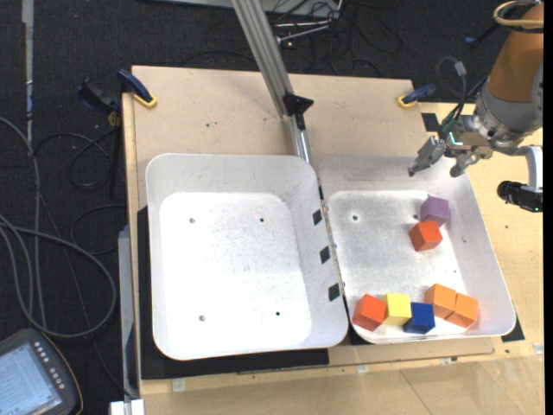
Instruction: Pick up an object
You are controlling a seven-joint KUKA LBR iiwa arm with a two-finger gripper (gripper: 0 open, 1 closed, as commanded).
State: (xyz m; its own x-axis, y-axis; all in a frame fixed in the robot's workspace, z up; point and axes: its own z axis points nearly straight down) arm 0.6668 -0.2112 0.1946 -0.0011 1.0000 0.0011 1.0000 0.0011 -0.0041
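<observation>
Pale wooden bench [216, 111] carries both white bins, and over the far edge of the right bin [484, 240] hangs the claw [441, 161] — fingers spread apart, nothing between them. Just below it lie a purple block [435, 208] and an orange block [425, 235], touching. Farther below, along the near wall, sits a row of blocks [417, 309] — orange, yellow, blue. Well off to its left is the left bin [164, 197].

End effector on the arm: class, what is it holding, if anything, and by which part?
Nothing. The end effector hangs open above the far edge of the right bin, with no object between its fingers. The purple block lies below it in the bin.
</observation>
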